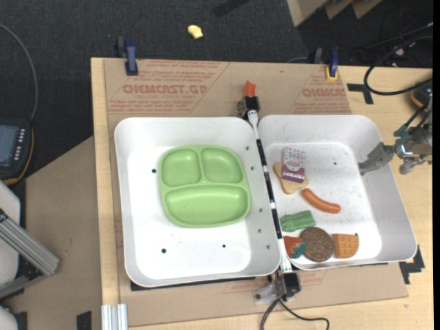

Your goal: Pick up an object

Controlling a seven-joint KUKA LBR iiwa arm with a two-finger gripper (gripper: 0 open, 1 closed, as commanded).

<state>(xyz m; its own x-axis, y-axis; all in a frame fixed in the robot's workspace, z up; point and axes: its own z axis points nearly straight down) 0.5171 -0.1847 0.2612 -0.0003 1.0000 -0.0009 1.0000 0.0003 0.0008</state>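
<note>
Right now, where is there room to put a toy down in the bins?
The left bin has bare floor around the green plate, widest below it. The right bin is bare on its right half, between the hot dog and the far wall. Toys crowd its left side and bottom corner.

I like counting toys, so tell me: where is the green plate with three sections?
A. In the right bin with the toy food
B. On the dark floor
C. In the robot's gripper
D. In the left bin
D. The green divided plate lies flat in the left bin, while the toy hot dog and other play food sit in the right bin.
</note>
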